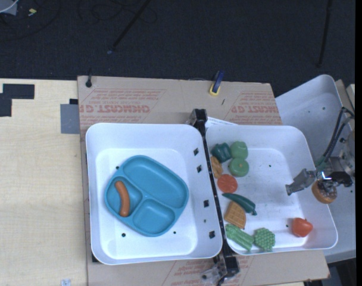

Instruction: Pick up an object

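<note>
My gripper (315, 182) hangs over the right rim of the right bin (270, 159), with a grey part reaching left into the bin. A round orange-brown thing (324, 193) sits right against its lower side; I cannot tell whether it is held. In the right bin lie a red toy (300, 226) near the right corner, a dark green pepper (240, 202), a red tomato (227, 183), two green round pieces (238, 158), a teal piece (221, 152), an orange waffle (235, 214), a green leafy piece (240, 238) and a green dotted disc (264, 238).
The left bin (103, 243) holds a blue divided plate (157, 189) with an orange sausage (122, 198) in its left section. A black divider (208, 183) separates the bins. A white panel (312, 100) stands at the back right.
</note>
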Motion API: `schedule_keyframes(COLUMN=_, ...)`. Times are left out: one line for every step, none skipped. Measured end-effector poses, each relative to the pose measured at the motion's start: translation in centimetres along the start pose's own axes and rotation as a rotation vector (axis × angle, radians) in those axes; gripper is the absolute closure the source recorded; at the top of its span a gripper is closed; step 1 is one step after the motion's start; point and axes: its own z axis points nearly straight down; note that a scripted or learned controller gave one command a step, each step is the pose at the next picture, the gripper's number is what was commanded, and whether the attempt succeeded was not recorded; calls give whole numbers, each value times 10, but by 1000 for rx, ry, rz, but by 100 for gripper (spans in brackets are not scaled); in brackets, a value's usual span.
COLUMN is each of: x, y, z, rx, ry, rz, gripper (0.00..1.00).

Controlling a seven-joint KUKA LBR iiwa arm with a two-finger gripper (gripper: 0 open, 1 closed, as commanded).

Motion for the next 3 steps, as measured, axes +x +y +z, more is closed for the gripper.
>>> schedule_keyframes(x=0, y=2, z=-5, rx=-9, ry=-2, rz=-2, gripper=0)
schedule_keyframes(x=5, y=6, z=40, rx=-6, ry=-1, rz=-3, gripper=0)
schedule_keyframes(x=6, y=5, z=104, rx=-3, ry=0, rz=-3, gripper=0)
